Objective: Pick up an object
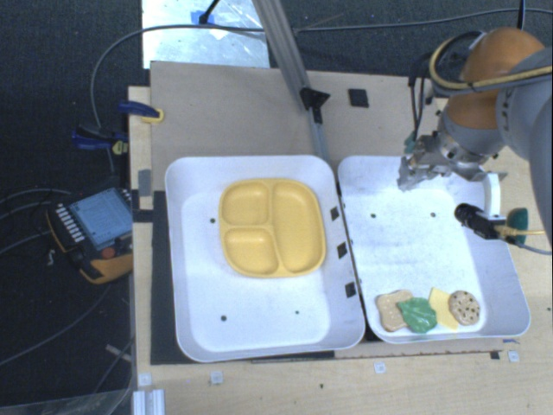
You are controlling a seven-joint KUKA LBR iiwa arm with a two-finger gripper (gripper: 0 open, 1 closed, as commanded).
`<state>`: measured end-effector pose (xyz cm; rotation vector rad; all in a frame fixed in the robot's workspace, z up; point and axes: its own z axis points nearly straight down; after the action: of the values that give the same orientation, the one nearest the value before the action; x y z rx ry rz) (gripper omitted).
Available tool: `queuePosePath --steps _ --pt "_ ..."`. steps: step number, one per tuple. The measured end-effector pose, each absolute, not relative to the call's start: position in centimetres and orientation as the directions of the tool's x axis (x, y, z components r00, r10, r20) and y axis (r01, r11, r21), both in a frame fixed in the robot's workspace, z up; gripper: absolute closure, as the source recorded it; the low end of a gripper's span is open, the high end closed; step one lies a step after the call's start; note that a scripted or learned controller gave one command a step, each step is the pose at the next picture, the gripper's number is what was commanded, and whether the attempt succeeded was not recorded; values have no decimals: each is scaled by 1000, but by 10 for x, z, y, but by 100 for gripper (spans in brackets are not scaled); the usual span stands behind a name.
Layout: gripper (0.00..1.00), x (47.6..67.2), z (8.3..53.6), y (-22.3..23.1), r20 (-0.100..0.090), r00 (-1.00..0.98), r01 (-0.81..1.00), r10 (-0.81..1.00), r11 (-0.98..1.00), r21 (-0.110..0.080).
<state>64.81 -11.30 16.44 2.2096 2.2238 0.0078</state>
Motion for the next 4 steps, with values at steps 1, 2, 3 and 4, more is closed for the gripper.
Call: queuePosePath --steps 1,2,3,4 --pt "100 658 213 -112 -1 -7 1000 1000 7 8" --pt "100 659 268 -112 -1 -8 1000 1000 8 8" --pt "100 663 253 -57 1 -10 1000 1000 10 2" --pt "100 652 243 -3 1 -10 1000 1000 10 1"
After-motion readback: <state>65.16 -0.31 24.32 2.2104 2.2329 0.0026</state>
